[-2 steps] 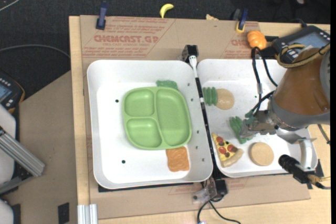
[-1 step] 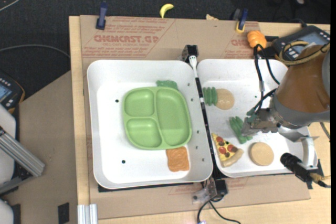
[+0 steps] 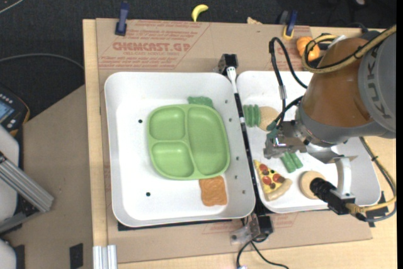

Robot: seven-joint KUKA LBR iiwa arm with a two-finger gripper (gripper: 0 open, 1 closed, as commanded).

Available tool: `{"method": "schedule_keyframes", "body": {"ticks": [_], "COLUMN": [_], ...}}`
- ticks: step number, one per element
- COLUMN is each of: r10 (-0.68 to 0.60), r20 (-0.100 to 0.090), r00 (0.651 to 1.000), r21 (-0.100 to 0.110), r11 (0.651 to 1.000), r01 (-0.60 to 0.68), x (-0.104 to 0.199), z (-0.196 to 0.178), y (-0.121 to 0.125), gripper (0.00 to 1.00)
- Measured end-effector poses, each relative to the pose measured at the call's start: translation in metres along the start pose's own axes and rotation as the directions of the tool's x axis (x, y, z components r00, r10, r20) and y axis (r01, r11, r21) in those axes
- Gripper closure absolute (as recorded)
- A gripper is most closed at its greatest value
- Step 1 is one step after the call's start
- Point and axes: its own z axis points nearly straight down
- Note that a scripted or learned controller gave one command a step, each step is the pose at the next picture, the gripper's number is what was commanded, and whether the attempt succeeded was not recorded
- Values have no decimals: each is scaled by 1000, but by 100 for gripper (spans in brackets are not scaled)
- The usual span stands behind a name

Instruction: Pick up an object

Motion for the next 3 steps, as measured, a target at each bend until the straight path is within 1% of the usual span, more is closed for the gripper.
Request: {"method": "schedule_keyframes", "body": {"ticks": [1,2,3], "r10": [-5,3,3], "r20": [-2,1,1], "r00": [1000,1000,1000], "r21": [-6,2,2], "r11": [1000,1000,1000], "r01": [5,-3,-3], "x": [107,151,196], "z": [-91,-102,-111], "y": [2,1,35], "gripper": [100,100,100]}}
